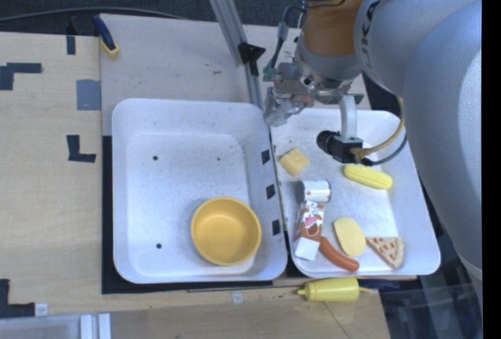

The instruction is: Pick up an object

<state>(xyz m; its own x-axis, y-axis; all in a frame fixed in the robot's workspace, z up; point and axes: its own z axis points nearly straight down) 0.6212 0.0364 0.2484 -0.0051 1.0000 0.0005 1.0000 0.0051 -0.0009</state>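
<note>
White right bin [407, 255], claw [275, 112] above its back-left corner, near cheese wedge [294, 162]

So you've got two white bins: the left bin [133, 173] and the right bin [407, 247]. In the left one there's just one yellow bowl [225, 230]. The right one has six bits of toy food: one cheese wedge [294, 162], one corn cob [367, 176], one small carton [311, 218], one hot dog sausage [338, 256], one pale yellow oval piece [349, 236] and one pizza slice [386, 250]. Then there's one yellow mustard bottle [332, 290] lying on the bench by the front rim. One clamp [106, 35] with a yellow tip sits up top left.
</note>
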